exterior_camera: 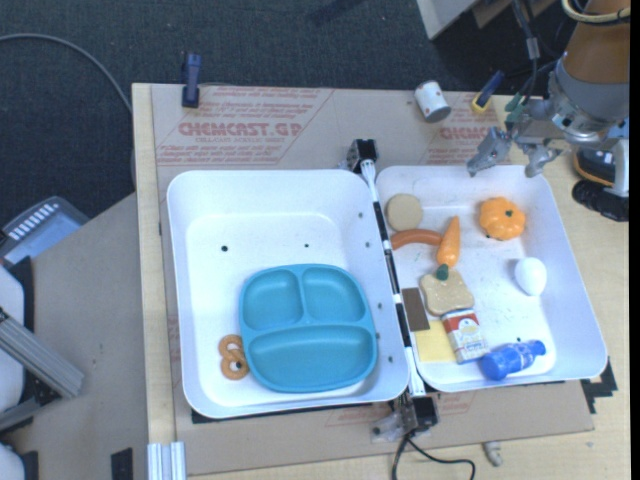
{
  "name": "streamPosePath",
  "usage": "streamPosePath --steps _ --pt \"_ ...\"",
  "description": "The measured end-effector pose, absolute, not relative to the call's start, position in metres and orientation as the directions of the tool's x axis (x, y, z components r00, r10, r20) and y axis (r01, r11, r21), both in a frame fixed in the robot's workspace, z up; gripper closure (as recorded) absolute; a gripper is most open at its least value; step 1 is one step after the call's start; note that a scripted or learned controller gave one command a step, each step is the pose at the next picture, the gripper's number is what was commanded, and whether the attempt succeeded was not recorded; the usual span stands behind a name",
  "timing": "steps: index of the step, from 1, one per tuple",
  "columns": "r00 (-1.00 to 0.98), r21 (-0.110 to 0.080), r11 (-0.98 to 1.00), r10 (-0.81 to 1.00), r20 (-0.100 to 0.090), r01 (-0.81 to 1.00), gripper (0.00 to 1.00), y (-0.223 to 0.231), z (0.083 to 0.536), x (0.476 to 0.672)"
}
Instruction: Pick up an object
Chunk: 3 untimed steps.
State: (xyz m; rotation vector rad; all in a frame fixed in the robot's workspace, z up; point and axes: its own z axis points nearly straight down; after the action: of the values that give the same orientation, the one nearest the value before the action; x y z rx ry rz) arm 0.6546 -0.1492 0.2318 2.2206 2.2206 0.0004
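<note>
Gripper (512, 156) fingers spread, holding nothing, over right bin's (575, 298) far rim, arm (597, 43) cut off at top right, pumpkin (501, 218) near below.

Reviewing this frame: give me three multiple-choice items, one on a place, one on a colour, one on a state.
1. Where does the pretzel lie?
A. left bin, beside the divided plate
B. right bin
C. on the cardboard

2. What colour is the divided plate?
A. white
B. blue
C. orange

3. What is the gripper holding?
A. the small pumpkin
B. the carrot
C. nothing

Answers: 1 A, it sits at the plate's lower left edge in the left bin. 2 B, plainly blue. 3 C, the gripper hangs over the right bin's far rim, fingers apart, nothing between them.
</note>
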Motion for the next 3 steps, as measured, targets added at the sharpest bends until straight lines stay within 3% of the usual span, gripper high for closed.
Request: streamPosePath --steps 1,2,3 --pt "0.000 -0.002 0.000 1.000 0.001 1.000 0.00 -0.126 0.142 0.611" --pt "0.000 -0.001 0.000 1.000 0.001 1.000 0.00 -0.097 0.084 0.579" --pt "0.001 0.001 -0.001 1.000 0.000 1.000 1.00 -0.097 0.095 0.580"
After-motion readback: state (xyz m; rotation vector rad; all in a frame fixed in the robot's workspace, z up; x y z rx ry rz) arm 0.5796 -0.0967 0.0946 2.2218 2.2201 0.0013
